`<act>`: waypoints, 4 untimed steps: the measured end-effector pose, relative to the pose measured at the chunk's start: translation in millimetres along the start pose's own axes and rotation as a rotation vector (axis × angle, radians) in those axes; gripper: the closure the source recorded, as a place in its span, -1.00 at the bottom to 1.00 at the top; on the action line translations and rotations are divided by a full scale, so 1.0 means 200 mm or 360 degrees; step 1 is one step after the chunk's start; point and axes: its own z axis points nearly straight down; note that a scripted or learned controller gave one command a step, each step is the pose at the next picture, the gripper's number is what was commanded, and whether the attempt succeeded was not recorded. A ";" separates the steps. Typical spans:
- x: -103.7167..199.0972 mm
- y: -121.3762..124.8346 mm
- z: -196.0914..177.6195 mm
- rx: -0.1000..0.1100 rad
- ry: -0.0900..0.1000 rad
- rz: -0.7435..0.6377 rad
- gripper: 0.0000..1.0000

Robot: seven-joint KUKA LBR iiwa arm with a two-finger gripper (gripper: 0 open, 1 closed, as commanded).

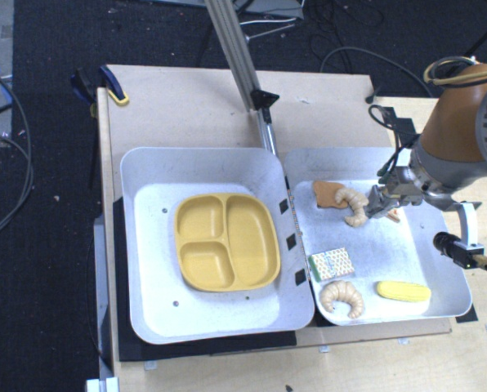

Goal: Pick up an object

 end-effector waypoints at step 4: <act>0.52 0.05 -0.38 0.0008 0.0003 -0.0007 1.00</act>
